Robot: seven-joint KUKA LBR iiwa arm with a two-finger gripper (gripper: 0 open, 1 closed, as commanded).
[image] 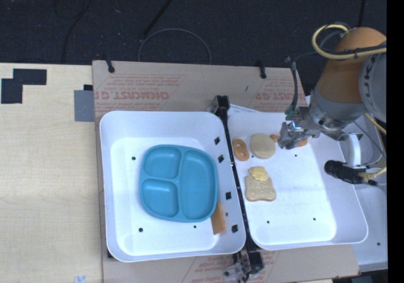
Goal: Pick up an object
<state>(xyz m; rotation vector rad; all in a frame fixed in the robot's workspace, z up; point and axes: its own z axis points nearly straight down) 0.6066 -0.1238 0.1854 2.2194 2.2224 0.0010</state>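
Note:
My gripper (288,138) is low over the far part of the right bin (315,225), reaching in from the right. Just left of it lies a round pale biscuit (262,146), and further left a small orange ring-shaped piece (240,149). A bit of an orange thing (302,143) shows right beside the gripper, mostly hidden by it. Nearer the front lies a tan slice of toast (260,191) with a yellow lump (257,174) on its far end.
The left bin (120,149) holds a blue divided plate (178,182) and a brown stick (217,219) against its right wall. A black divider (231,168) runs between the bins. The front half of the right bin is bare white floor.

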